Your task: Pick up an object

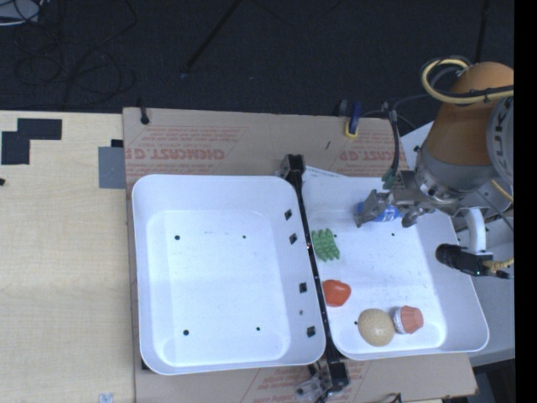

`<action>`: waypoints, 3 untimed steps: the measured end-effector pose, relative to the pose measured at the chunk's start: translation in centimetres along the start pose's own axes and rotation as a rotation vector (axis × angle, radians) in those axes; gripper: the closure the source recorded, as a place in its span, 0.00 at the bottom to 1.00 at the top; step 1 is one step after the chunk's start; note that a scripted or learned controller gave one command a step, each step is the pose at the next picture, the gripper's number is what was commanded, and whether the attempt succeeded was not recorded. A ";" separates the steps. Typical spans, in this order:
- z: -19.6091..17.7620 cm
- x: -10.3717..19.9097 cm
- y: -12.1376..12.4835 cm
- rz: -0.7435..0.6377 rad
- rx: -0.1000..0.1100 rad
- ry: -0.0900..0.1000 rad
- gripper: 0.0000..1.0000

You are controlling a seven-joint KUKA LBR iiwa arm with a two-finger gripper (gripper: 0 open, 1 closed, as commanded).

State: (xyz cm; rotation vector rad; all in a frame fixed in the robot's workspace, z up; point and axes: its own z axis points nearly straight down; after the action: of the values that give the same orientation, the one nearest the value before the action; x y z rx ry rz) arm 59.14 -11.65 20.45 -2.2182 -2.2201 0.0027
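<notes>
My gripper (391,213) hangs over the back part of the right bin (436,263), its two grey fingers (367,211) spread apart, so it is open. A small blue and white object (386,215) lies between them, closer to the left finger; I cannot tell whether either finger touches it. Further left in the same bin is a green ridged piece (325,245), and below it a red piece (336,292). Near the bin's front lie a beige ball (376,327) and, touching it, an orange and white piece (409,318).
The left bin (159,225) stands beside the right one, with a black clip strip (304,259) along their shared rims. The arm's orange band (470,116) rises at the right. A black fitting (460,259) juts over the right bin's right rim.
</notes>
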 end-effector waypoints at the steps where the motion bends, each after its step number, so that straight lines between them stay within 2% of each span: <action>1: 9.4 3.7 0.9 -0.002 0.006 0.002 0.00; 2: 7.9 3.4 0.9 0.004 0.003 0.000 1.00; 3: 1.4 8.9 -3.0 -0.003 -0.002 0.002 1.00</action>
State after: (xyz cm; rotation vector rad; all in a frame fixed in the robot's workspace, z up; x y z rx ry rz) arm 56.11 -2.75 19.06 -2.2144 -2.2235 -0.0011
